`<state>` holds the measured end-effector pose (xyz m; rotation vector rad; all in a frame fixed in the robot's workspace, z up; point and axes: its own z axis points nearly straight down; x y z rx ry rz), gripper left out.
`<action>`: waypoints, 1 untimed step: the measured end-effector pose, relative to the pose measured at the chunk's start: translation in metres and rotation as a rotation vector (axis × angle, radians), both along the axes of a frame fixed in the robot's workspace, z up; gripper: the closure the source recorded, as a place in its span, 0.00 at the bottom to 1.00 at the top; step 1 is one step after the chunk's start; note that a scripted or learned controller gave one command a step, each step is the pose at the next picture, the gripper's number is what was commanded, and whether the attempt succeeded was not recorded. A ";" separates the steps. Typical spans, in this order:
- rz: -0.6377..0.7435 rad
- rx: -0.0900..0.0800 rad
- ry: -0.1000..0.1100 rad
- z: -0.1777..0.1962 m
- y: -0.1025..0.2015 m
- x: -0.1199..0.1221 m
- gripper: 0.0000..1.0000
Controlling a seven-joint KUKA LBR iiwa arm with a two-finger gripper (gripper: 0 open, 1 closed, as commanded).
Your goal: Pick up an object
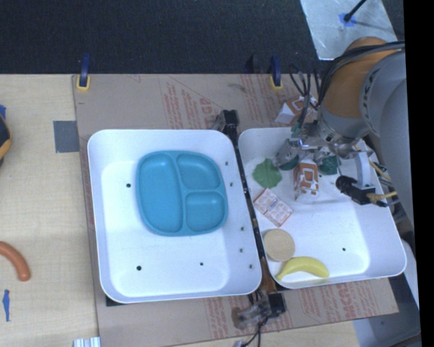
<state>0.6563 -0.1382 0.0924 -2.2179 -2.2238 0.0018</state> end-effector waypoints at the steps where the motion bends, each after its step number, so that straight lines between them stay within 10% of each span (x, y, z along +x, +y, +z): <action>1: 0.003 0.001 0.016 0.009 -0.001 -0.003 1.00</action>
